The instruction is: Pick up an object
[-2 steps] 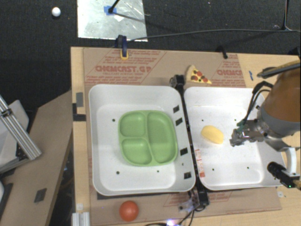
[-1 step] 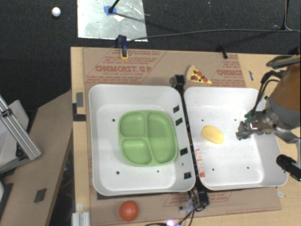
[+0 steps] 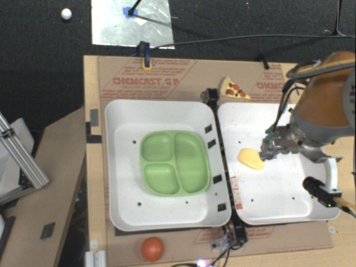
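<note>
Yellow object (image 3: 251, 159) in right white bin (image 3: 278, 207), end effector (image 3: 268, 151) just beside it, grip state impossible to tell, green divided tray (image 3: 174, 163) in left bin (image 3: 125, 204)

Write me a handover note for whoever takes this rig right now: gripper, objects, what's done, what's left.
Gripper: low in the right bin, right beside the yellow object; grip state can't be told.
Yellow object: lying on the right bin's floor, near its left side.
Green divided tray: in the left bin.
Pizza-slice toy and red ball: on the bench outside the bins.
Done: approach. Left: grasp and lift.
</note>
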Controlling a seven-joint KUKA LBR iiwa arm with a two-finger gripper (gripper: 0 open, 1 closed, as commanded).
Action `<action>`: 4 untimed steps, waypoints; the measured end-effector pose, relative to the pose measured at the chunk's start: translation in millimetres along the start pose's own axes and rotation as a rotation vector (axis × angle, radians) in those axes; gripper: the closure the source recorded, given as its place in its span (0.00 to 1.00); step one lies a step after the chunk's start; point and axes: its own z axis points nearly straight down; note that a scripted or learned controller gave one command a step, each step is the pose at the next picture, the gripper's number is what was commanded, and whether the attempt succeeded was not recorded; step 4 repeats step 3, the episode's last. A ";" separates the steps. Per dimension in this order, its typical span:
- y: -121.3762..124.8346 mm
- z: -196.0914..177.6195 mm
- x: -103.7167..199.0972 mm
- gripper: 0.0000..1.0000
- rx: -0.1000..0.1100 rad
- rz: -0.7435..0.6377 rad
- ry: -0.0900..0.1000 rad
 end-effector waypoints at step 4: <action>81.5 -18.5 150.8 1.00 -0.001 -0.001 0.002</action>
